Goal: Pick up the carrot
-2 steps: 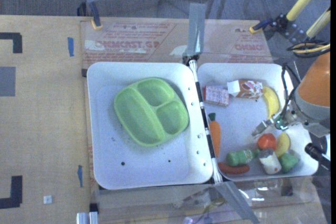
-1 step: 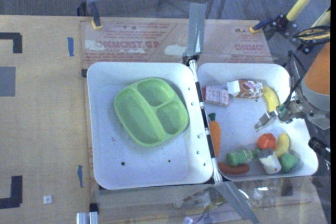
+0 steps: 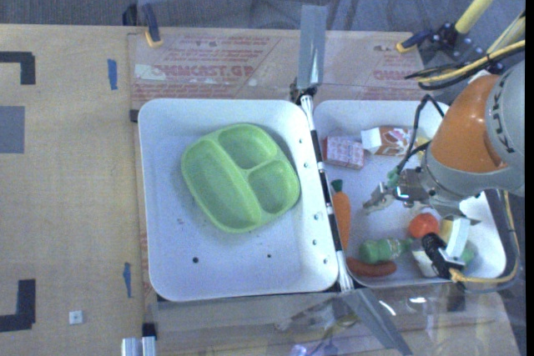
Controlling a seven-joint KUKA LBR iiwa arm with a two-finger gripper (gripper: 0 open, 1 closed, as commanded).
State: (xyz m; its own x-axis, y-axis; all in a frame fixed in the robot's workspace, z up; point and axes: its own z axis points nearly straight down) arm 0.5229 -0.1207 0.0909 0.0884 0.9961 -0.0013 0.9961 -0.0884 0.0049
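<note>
The carrot, orange with a green top, lies lengthwise along the left wall of the right bin, its leafy end pointing to the back. My gripper hovers in the middle of that bin, a short way right of the carrot and not touching it. Its metal fingers stand open with nothing between them.
In the right bin lie a pink packet, a brown packet, a small white piece, a red-orange tomato, a green item and a red sausage. The left bin holds a green divided plate.
</note>
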